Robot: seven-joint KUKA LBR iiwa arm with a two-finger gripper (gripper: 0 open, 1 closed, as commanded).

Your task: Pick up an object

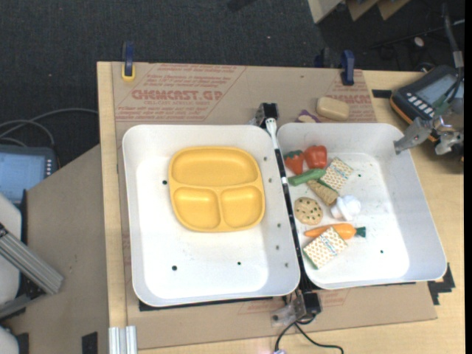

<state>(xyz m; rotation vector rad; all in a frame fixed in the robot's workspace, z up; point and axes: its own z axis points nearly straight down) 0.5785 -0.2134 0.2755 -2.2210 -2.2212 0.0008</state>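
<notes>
The worktop (pixel 184 87) carries two shallow white bins side by side. The left bin (pixel 147 257) holds a yellow divided plate (pixel 217 188), lying flat in its upper half, one long section at the top and two smaller ones below. Around the plate the floor of that bin is bare white.

The right bin (pixel 413 227) holds the small things, all crowded toward its left wall. At the top of the cluster lie a red pepper (pixel 316 155) and, just beside it, a smaller red and orange piece (pixel 294 161). A green bean-like piece (pixel 307 177) runs slantwise below them. Near it sits a speckled square packet (pixel 338 174), tilted, touching a brown cracker (pixel 322 192). Below come a chocolate chip cookie (pixel 307 211) and a white lump (pixel 346 207) beside it. Lower still, a carrot (pixel 337 231) lies across a second speckled packet (pixel 325 248). These pieces touch or overlap one another, so hardly any stands free; the right half of this bin is bare.

Outside the bins, a tan bread roll (pixel 333 108) rests on the worktop above the right bin. Two blue clamps (pixel 128 61) grip the board's far edge.

The jaws (pixel 442 135) sit at the right edge of the view, above the bin's upper right corner, well apart from the cluster. They are partly cut off and blurred, so I cannot tell how far open they are; nothing is seen between them.
</notes>
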